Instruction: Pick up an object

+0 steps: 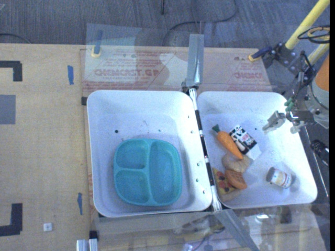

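Observation:
The right bin (293, 103) holds a carrot (229, 143), a black-and-white carton (243, 137), a tan bread roll (235, 164), an orange pastry (236, 180), a pizza slice (222, 184) and a small jar (280, 178) lying on its side. My gripper (284, 123) hangs over the bin's right part, above and right of the carton and up from the jar. Its fingers are spread with nothing between them.
The left bin (104, 114) holds a teal divided plate (148, 171). A metal divider (199, 140) runs between the two bins. Cables and a yellow pole (311, 17) sit at the back right, beside the arm.

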